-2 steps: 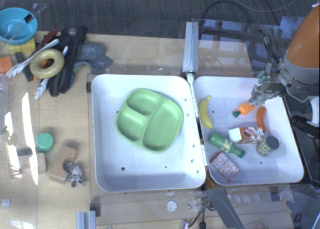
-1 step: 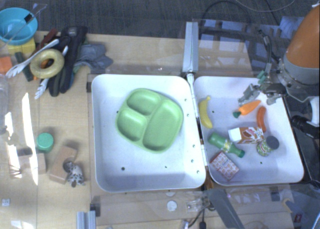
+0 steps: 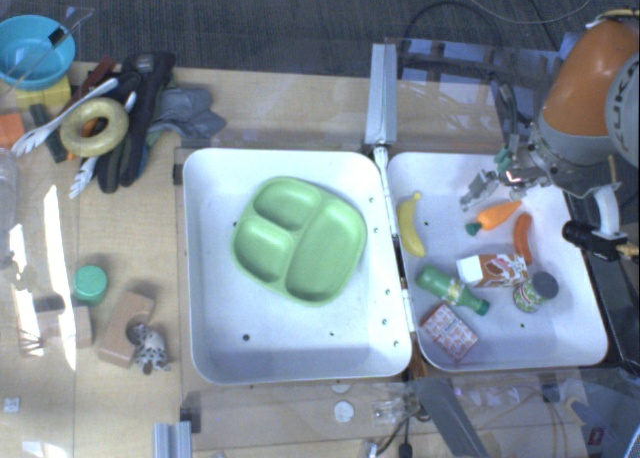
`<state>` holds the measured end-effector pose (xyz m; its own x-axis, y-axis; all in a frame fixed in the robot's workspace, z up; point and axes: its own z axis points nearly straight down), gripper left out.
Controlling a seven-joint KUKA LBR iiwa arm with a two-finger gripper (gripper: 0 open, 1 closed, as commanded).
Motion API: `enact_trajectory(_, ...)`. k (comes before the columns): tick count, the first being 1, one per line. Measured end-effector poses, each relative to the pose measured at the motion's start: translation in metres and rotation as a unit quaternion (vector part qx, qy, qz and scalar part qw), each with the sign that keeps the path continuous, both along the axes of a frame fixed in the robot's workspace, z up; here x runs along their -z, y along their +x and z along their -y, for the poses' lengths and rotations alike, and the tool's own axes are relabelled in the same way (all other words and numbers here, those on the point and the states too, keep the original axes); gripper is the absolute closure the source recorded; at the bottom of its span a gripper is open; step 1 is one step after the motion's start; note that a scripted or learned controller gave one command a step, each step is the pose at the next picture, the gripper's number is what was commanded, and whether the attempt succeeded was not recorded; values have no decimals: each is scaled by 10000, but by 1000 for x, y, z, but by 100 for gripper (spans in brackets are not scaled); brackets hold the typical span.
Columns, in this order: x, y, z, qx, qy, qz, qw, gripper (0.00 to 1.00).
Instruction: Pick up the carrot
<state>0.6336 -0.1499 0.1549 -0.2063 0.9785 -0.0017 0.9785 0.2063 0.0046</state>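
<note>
The carrot [image 3: 499,214], orange with a green tip pointing left, lies in the upper part of the right bin [image 3: 590,346]. My gripper [image 3: 500,182] hangs just behind and above it at the end of the grey arm with the orange band [image 3: 590,76]. Its fingers [image 3: 477,188] are spread open with nothing between them. The carrot rests on the bin floor, apart from the fingers.
In the right bin also lie a banana [image 3: 409,224], a red sausage [image 3: 522,234] right beside the carrot, a small carton [image 3: 495,269], a green bottle [image 3: 453,289], a can [image 3: 536,291] and a red packet [image 3: 449,332]. The left bin [image 3: 215,346] holds a green divided plate [image 3: 299,238].
</note>
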Motion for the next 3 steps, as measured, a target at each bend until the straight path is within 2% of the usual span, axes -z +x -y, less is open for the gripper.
enact_trajectory(1,67,-21,30,-173,-5,22,9998,0)
enact_trajectory(2,66,18,11,598,1,21,9982,0)
enact_trajectory(3,71,33,49,799,55,-118,9967,0)
